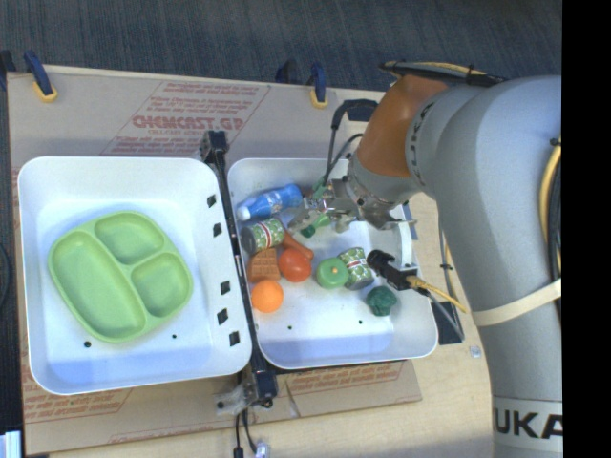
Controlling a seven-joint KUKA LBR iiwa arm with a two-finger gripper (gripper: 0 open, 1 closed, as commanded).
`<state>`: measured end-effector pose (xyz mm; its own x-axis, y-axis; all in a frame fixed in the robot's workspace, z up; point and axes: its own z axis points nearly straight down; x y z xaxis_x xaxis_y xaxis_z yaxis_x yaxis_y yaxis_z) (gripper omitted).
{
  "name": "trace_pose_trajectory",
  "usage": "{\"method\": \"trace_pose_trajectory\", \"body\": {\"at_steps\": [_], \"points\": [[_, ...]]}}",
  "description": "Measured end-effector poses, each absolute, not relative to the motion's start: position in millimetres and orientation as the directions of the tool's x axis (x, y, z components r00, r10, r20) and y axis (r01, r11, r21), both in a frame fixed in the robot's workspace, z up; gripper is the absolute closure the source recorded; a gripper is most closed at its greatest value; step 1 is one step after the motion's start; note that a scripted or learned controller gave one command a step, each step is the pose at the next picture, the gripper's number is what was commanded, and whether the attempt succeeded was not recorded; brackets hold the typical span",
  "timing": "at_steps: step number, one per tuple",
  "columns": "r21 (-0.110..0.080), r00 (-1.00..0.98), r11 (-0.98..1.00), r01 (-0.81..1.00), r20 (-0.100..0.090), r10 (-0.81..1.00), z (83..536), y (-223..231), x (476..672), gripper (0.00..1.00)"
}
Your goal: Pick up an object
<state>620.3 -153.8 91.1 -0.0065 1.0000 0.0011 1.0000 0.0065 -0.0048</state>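
My gripper [318, 214] hangs low over the upper middle of the right bin [325, 349], at the end of the grey arm with the orange band. Just left of it lie a blue bottle [269, 201] and a small can with a green label [268, 233]. Below these sit a brown block [264, 263], a red tomato [295, 265] and an orange ball [267, 297]. Further right are a green round piece [331, 273], a second small can [355, 266] and a dark green lump [382, 301]. Nothing can be made out between the fingers.
The left bin [57, 361] holds a light green divided plate [119, 275]. A black hinged divider [229, 256] runs between the two bins. The arm's bulk covers the right bin's right rim and the bench beside it.
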Motion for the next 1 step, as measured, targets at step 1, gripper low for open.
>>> {"method": "trace_pose_trajectory", "body": {"at_steps": [1], "points": [[-0.019, -0.006, 0.006, 1.000, 0.004, 1.000, 98.9, -154.4, 616.7, 1.00]]}}
